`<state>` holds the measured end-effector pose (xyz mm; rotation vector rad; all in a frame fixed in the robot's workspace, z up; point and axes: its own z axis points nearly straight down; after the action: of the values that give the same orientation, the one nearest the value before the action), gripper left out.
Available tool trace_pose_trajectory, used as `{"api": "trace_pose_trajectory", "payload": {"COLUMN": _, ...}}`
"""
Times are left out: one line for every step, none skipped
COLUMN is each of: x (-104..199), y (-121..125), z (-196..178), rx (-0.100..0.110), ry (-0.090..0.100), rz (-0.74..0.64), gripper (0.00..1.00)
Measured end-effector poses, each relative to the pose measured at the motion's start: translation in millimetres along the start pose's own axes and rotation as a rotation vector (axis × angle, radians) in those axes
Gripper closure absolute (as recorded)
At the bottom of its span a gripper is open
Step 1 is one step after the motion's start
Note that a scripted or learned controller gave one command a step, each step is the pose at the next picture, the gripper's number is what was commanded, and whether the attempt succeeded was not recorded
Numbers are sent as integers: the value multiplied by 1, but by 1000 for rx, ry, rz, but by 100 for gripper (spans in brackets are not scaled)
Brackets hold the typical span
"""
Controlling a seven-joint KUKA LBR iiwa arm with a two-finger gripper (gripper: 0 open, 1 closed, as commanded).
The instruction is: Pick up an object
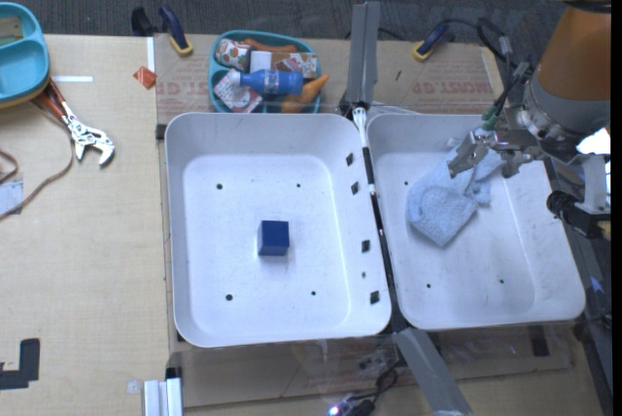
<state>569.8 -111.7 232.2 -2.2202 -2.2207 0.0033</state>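
A small blue cube [274,238] rests on the floor of the left bin [194,210], a little below its middle. A crumpled grey-blue cloth [442,212] lies in the right bin [544,297], left of centre. My gripper [483,166] hangs over the right bin at the cloth's upper right corner, close above or touching it. The arm's orange band [578,54] rises behind it at the right edge. Whether the cloth's corner is caught in the gripper is unclear.
A teal bowl [264,74] full of small packets and a bottle stands behind the left bin. A wrench [87,142] and a teal tray [19,54] lie on the bench at far left. Clamps [173,30] sit along the back edge.
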Motion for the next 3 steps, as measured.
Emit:
{"api": "trace_pose_trajectory", "payload": {"x": -84, "y": -19, "z": -11, "rx": -2, "ry": -2, "rz": 68, "gripper": 0}}
{"api": "trace_pose_trajectory", "payload": {"x": -63, "y": 45, "z": 50, "rx": -2, "ry": 0, "rz": 151, "gripper": 0}}
{"api": "trace_pose_trajectory", "payload": {"x": -91, "y": 18, "z": 140, "rx": -2, "ry": 0, "rz": -72, "gripper": 0}}
